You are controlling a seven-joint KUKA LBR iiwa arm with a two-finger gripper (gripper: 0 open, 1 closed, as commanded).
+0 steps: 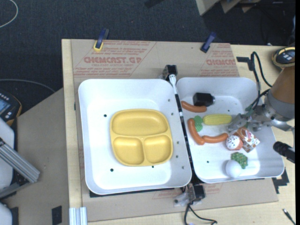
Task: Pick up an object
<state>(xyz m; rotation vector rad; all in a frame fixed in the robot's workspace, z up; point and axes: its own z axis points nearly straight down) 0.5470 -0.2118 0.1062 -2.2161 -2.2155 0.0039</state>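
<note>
Now the gripper (244,121) hovers at centre-right over the right bin (213,170), beside the corn (216,120); its grasp I cannot tell. Approach step; next, descend squarely.

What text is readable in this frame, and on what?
"CHEMCAST G P": red print on the brown sheet under the bins, behind the left bin; last letters uncertain.
Red print again behind the right bin, on the sheet's right part; partly cut off, too blurred to read.
Smaller red lines above and below the brand: too small to read.
Red-and-white packet in the right bin: markings unreadable.
</note>
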